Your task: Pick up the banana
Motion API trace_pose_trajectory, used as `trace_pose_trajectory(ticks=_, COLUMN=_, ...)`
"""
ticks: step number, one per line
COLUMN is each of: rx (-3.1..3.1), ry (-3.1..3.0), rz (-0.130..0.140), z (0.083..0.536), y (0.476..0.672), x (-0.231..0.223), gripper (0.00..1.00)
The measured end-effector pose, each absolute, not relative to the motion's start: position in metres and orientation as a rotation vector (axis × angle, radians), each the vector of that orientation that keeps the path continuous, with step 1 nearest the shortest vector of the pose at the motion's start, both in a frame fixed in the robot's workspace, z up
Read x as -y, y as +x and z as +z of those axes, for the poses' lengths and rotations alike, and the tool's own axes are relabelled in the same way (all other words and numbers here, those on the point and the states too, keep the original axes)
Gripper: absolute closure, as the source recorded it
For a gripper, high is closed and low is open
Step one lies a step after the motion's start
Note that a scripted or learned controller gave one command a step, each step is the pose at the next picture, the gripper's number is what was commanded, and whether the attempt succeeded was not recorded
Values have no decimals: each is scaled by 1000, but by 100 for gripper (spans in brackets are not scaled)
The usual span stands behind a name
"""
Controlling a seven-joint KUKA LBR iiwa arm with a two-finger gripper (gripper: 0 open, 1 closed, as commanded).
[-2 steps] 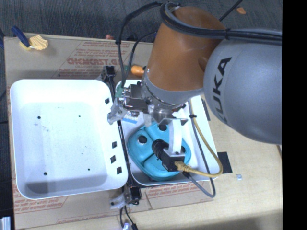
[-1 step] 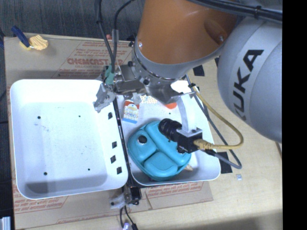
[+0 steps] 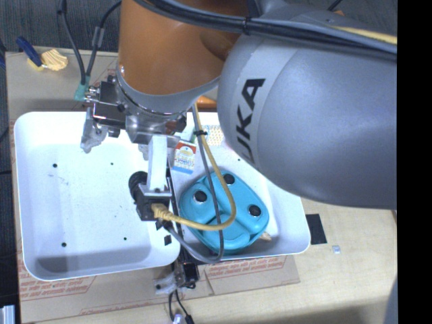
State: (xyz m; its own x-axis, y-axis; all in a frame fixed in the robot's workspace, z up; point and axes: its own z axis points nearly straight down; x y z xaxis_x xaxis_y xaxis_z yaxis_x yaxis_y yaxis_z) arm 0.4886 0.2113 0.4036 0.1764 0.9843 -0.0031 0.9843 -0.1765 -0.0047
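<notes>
Item: banana, position cannot be told. The grey arm (image 3: 304,113) with its orange band (image 3: 169,39) covers most of the right bin (image 3: 294,229), hiding much of its contents. Tool: gripper (image 3: 94,123), a metallic assembly at the arm's end, over the upper edge of the left bin (image 3: 40,181) near its far left corner. How far open it is cannot be told, and nothing is seen held in it. Right bin, visible contents: a rounded blue thing (image 3: 229,211) with dark spots; a small carton (image 3: 184,157) with a red, white and blue label, just above it; a pale tan tip (image 3: 266,235) showing at the blue thing's lower right edge, identity unclear. That tip lies well apart from the gripper, across both bins. Bench (image 3: 351,268): a yellowish thing (image 3: 54,61) lies outside the bins at upper left.
</notes>
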Motion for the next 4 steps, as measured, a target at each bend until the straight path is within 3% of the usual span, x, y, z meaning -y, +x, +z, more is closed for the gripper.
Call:
trace_pose_trajectory(ticks=1, rx=1857, ry=-2534, rz=3, z=432, y=485, x=-105, gripper=0)
trace_pose_trajectory(ticks=2, rx=2085, ry=-2347, rz=7, z=420, y=476, x=-116, gripper=0)
trace_pose_trajectory(ticks=3, rx=1745, ry=-2612, rz=3, z=458, y=476, x=-191, gripper=0)
trace_pose_trajectory(ticks=4, rx=1720, ry=-2628, rz=1, z=543, y=484, x=-115, gripper=0)
